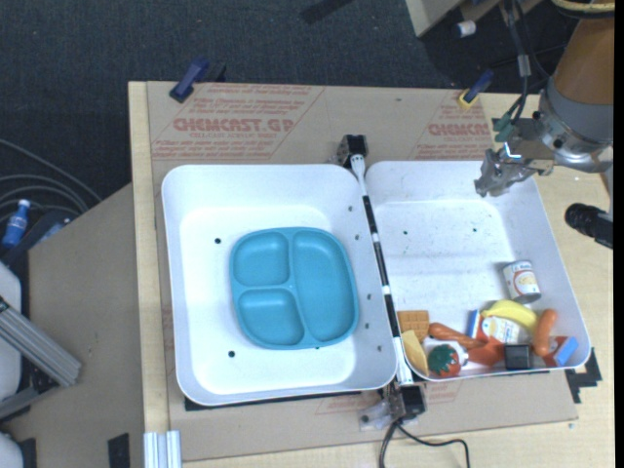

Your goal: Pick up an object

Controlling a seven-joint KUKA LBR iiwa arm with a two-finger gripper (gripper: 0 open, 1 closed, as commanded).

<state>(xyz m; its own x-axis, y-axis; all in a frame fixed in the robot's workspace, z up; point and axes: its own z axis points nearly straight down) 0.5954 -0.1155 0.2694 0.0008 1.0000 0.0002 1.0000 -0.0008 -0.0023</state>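
A pile of small toy foods lies in the near corner of the right bin: a yellow banana, a small white can, an orange carrot, a sausage, a waffle piece and a red strawberry. My gripper hangs over the far right corner of that bin, well away from the pile. Nothing shows between its fingers.
The left bin holds a blue divided plate. A black divider rail runs between the bins. The arm comes in from the upper right. Cables lie off the bench at the left.
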